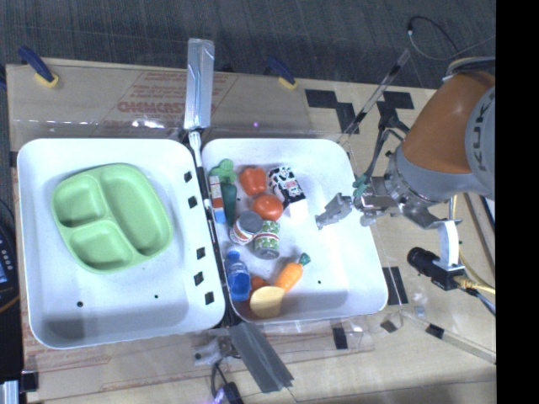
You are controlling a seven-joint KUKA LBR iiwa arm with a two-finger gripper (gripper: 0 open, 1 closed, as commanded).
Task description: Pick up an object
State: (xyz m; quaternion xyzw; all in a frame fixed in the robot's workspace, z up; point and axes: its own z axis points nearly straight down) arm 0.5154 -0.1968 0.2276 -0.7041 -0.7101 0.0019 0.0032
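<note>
Grey gripper [333,212] hangs over the right side of the right bin [358,284], and I cannot tell how it is set; nothing shows in its grasp. The toys lie apart to its left: a tomato [269,206], a carrot [289,274], a cow-patterned carton [285,183]. Judged so, picking has not yet begun; descent, grasp and lift remain

grey arm reaching in from right, gripper [333,211] hovering, empty
</note>
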